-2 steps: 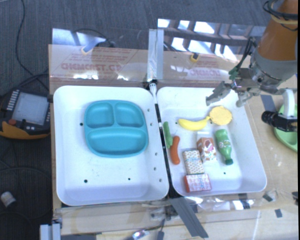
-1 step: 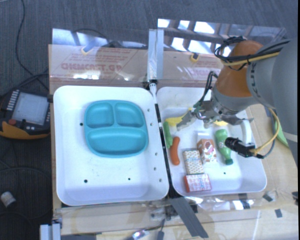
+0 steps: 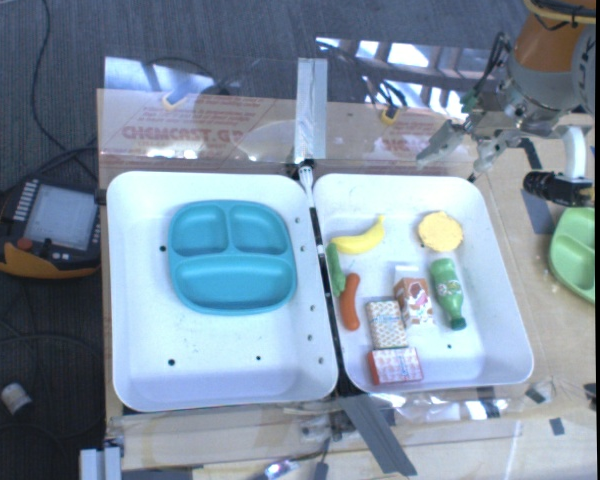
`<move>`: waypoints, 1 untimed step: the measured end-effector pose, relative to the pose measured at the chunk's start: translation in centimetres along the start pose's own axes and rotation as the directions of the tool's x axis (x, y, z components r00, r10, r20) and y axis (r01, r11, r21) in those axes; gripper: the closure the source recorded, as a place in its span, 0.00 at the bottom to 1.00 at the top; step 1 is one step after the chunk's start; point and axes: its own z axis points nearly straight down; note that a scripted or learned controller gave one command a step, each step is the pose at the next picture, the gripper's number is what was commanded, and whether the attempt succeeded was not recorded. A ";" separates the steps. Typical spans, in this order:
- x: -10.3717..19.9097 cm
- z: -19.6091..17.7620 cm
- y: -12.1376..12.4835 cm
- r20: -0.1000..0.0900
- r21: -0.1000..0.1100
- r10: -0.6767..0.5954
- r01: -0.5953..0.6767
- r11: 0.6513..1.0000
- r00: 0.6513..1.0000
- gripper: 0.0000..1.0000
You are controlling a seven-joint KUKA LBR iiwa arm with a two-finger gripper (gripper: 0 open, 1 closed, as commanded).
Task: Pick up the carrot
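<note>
The carrot (image 3: pixel 347 296), orange with a green top, lies along the left wall of the right bin (image 3: pixel 500 268), its green end pointing toward the back. My gripper (image 3: pixel 447 166) hovers over the back edge of the right bin, far up and to the right of the carrot. Its two fingers are spread open and hold nothing.
A banana (image 3: pixel 361 237), a yellow round piece (image 3: pixel 440 231), a green bottle (image 3: pixel 447 291) and three small cartons (image 3: pixel 394 328) share the right bin. A blue divided plate (image 3: pixel 230 256) sits in the left bin (image 3: pixel 140 348). A green object (image 3: pixel 577 248) lies on the bench at right.
</note>
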 end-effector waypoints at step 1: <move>0.9 9.3 -1.4 0.000 0.004 0.054 -0.054 0.999 0.999 0.00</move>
